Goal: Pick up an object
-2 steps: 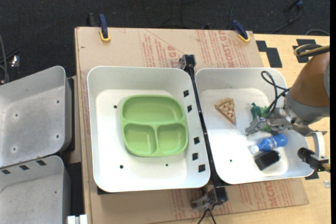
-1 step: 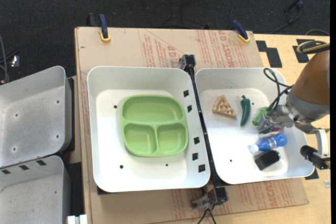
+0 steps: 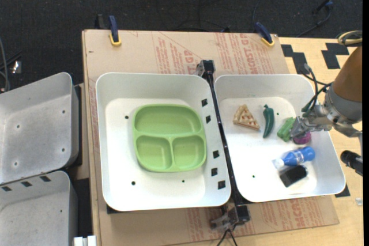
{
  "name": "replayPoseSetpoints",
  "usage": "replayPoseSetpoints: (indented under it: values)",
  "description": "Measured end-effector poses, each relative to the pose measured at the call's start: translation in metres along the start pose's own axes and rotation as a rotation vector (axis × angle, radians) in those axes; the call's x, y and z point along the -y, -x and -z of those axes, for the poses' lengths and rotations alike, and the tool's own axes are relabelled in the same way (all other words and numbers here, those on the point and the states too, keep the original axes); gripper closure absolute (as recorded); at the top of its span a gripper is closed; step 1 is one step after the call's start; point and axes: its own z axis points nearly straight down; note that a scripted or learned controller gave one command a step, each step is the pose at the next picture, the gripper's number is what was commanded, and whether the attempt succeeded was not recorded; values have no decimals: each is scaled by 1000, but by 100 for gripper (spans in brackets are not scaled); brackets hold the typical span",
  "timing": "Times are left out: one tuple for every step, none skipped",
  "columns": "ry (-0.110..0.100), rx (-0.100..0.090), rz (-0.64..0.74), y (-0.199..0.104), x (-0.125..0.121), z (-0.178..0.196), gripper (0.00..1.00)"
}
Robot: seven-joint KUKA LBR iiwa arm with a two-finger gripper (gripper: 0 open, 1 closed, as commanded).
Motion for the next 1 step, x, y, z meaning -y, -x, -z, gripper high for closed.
replayPoseSetpoints:
  values:
    - [2,1,-3,6,7,48,100]
